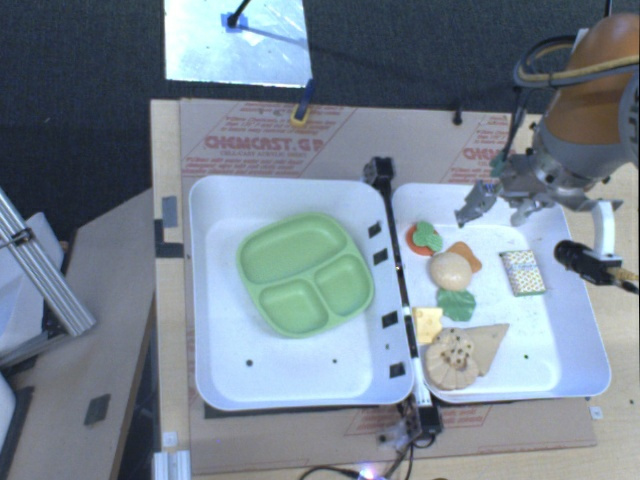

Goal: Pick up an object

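The right bin (pixel 580 368) holds several toy foods: a red and green piece (pixel 424 237), a pale egg-shaped piece (pixel 451 269) with an orange bit (pixel 467 256) behind it, a green leaf (pixel 458 304), a yellow cheese square (pixel 428 323), a chocolate-chip cookie (pixel 451 358) on a tan wedge (pixel 487 341), and a small patterned block (pixel 522 271). My gripper (pixel 498 209) hangs over the back of this bin, open, with nothing between its fingers. It is behind and to the right of the red and green piece.
The left bin (pixel 215 298) carries a green divided plate (pixel 303 273). A black divider with clips (pixel 392 268) runs between the bins. A black cylinder (pixel 585 258) on the arm juts over the right bin's right side. A shiny sheet (pixel 238 28) lies behind the bench.
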Controlling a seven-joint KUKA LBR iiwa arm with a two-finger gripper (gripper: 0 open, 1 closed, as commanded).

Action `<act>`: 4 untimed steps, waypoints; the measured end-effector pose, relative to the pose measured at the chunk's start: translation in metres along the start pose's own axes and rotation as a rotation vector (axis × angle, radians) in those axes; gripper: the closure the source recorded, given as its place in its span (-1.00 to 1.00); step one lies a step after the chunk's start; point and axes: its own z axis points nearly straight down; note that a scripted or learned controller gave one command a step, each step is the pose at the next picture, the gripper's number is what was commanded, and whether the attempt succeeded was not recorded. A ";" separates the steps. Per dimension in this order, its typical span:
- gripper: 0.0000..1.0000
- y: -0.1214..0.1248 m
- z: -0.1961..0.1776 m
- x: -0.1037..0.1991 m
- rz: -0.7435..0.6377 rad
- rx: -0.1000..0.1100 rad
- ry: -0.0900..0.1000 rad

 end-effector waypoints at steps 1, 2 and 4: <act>-1.00 0.002 -0.006 0.000 -0.002 -0.011 -0.001; -1.00 0.005 0.054 -0.007 0.001 -0.007 -0.001; -1.00 0.004 0.158 0.002 0.001 -0.011 -0.002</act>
